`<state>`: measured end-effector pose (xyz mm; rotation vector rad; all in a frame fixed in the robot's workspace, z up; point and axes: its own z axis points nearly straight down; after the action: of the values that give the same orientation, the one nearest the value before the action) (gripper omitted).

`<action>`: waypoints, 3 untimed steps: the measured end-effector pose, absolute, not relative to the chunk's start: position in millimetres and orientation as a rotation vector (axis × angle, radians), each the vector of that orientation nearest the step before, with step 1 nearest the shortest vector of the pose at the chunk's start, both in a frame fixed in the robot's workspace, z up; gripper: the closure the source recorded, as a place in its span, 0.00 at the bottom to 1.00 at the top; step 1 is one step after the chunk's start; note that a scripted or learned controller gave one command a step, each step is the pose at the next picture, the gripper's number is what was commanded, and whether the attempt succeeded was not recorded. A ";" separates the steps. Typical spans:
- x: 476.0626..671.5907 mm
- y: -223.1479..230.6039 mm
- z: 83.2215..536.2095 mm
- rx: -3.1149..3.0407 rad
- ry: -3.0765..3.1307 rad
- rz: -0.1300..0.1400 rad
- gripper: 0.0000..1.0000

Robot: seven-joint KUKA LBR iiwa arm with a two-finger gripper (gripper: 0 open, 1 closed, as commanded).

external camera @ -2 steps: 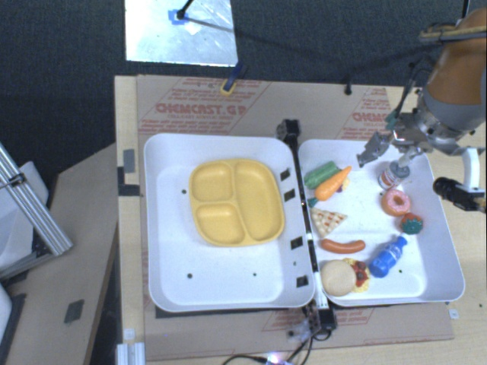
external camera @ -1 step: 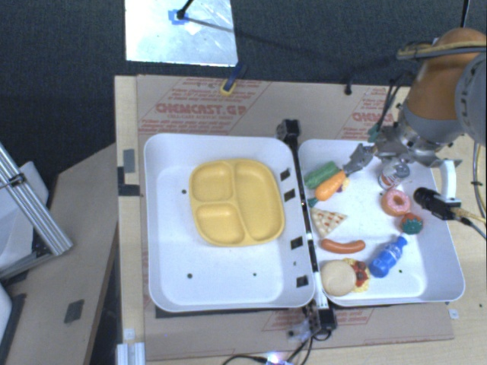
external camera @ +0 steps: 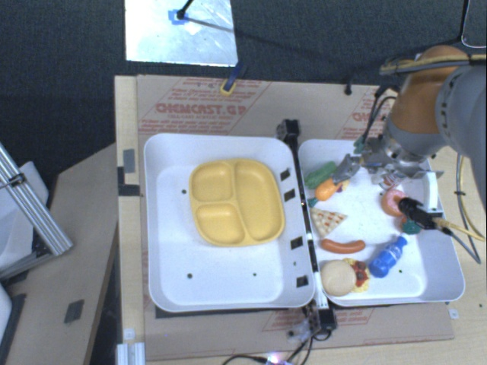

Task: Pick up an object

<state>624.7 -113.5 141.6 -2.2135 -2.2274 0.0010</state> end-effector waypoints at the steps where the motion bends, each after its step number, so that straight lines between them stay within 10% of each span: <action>1: 625.9 -113.3 91.4 -2.221 -2.226 -0.002 0.00; 2: 626.5 -113.3 103.7 -2.220 -2.228 -0.005 1.00; 3: 626.3 -120.2 150.1 -2.224 -2.226 -0.005 1.00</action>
<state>626.3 -120.2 150.1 -2.2244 -2.2255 -0.0055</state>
